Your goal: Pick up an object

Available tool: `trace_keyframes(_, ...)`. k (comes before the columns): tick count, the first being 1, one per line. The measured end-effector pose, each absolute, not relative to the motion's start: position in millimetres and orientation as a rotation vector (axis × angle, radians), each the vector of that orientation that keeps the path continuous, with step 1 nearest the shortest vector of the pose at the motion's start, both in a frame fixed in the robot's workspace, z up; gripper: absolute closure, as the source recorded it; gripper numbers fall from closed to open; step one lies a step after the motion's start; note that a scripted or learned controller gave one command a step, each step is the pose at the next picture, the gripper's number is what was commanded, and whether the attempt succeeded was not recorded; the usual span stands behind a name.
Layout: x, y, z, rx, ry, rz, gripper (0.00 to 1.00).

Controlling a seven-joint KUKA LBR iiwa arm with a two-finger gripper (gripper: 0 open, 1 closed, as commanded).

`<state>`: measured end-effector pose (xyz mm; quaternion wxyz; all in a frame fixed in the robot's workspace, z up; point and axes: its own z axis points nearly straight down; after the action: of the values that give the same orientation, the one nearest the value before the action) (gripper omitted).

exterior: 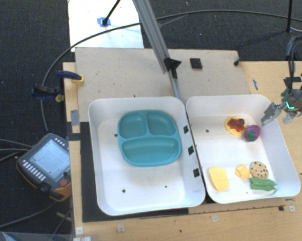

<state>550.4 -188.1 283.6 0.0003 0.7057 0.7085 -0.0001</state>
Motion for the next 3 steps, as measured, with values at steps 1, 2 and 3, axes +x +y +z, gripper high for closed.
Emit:
trace_keyframes(1, 550.8, -188.1, 284.3, 2.215, 2.225, 0.001, 0.0)
trace_keyframes(2, 548.6, -188.7, 221.7, 2.222, 2.225, -0.003, 0.0)
trace_keyframes(3, 554.9, -184.7, 177.5, 2.22, 2.223, -0.001, 0.0)
